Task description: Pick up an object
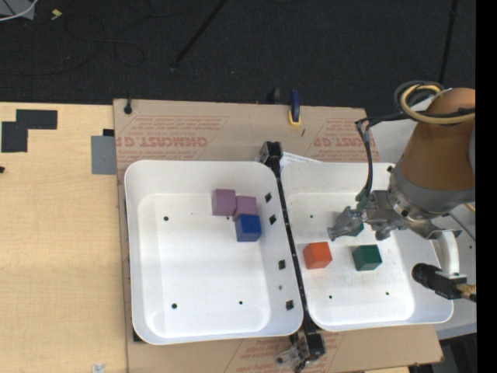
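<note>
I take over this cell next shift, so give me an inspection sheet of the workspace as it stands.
Surface: two white bins, left bin and right bin, on cardboard.
Job's things: two purple cubes and a blue cube clustered in the left bin; orange cube and green cube apart in the right bin.
Clutter: nothing seen.
End effector: over the right bin above the orange cube, holding nothing.
Cables: black cable beside the arm; more on the dark floor.
Surroundings: blue clamp at the cardboard's far edge.
</note>
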Robot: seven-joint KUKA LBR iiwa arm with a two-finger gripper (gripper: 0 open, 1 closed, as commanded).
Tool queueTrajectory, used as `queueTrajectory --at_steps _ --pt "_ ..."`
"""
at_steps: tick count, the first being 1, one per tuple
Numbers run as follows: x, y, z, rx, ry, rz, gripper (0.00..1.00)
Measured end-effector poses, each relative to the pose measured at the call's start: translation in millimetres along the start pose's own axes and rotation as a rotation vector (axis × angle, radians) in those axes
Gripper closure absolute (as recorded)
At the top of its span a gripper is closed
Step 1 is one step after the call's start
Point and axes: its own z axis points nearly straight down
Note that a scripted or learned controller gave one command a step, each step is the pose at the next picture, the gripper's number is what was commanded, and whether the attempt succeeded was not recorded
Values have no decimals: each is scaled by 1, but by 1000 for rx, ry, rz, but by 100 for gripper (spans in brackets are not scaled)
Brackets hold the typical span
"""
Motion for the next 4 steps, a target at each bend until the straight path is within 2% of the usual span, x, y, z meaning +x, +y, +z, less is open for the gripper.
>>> queueTrajectory --at_steps 1,2,3,4 --pt "-34 63 116 -11 -10 1 0" --pt "-35 64 100 -15 -8 7 100" --pt "-61 57 109 -10 -1 -1 100" --pt "-58 62 109 -19 -5 2 100"
